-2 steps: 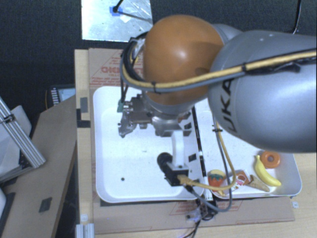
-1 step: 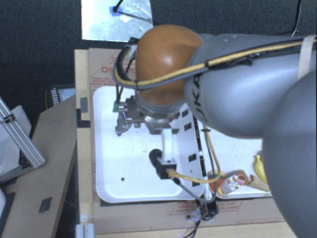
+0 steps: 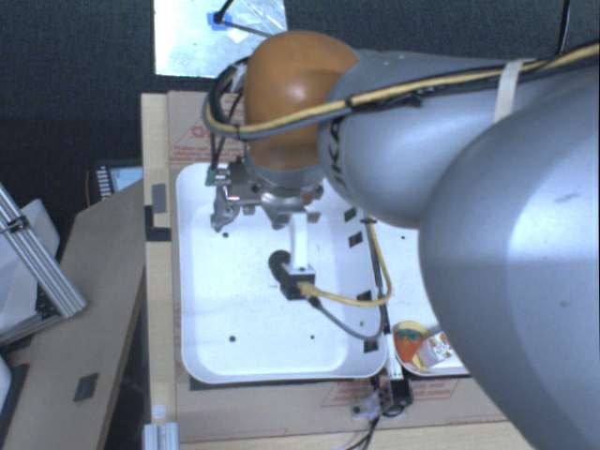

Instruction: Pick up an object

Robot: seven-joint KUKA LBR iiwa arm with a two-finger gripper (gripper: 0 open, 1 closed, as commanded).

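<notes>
My grey arm with its orange band (image 3: 292,82) reaches in from the right and covers most of the bench. The gripper (image 3: 223,212) hangs low over the far left part of the left white bin (image 3: 244,345), close to its floor. Nothing shows held in it. The bare bin floor around it carries only a few small dark specks. An orange and white packet (image 3: 422,345) lies at the near edge of the right bin, peeking out from under the arm. The arm hides the rest of the right bin.
A cardboard sheet (image 3: 187,129) lies under the bins. A metal frame rail (image 3: 37,261) stands at the far left beyond the bench. A shiny foil sheet (image 3: 216,17) lies behind the bench.
</notes>
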